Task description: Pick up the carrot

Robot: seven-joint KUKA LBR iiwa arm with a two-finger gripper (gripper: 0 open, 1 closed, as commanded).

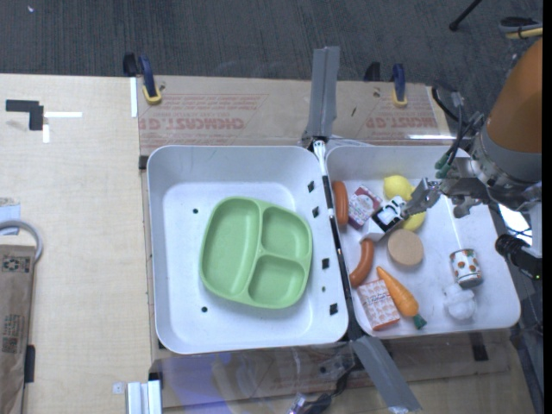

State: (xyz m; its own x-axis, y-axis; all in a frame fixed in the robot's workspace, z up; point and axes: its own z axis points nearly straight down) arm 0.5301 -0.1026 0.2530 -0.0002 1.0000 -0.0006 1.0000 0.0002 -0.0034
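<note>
Gripper (420, 198) over right bin (492, 313), finger state unclear. Wooden bench (78, 231), dark carpet behind. One carrot (399, 293), two sausages (341, 203), one green tray (256, 253).

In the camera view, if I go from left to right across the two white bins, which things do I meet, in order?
Green divided plate → upper sausage → lower sausage → carrot → small can. The items crowded around the gripper overlap too much to order.

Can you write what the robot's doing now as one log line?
carrot: lying in right bin | tool: above lemon, away from carrot | pick: not yet done
</note>
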